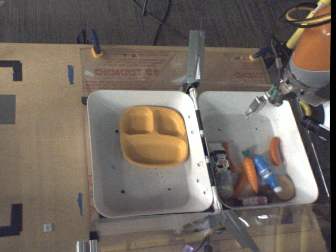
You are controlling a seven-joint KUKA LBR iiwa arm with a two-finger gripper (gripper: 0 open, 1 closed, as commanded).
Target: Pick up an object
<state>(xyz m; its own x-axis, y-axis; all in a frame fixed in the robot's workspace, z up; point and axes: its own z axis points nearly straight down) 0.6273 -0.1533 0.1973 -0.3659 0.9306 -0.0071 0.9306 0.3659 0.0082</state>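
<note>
End effector (257,107) above right bin (231,105), small, blurred; grip state unclear.

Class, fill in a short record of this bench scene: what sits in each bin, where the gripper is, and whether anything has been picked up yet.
left bin: yellow divided tray
right bin: toys heaped at the near end, among them a carrot, a blue bottle and an orange sausage
gripper: over the right bin's far end, apart from the toys
picked up: nothing yet

Yellow 3-compartment tray (154,136) in left bin (105,182); blue clamp (94,41) on bench edge.
</note>
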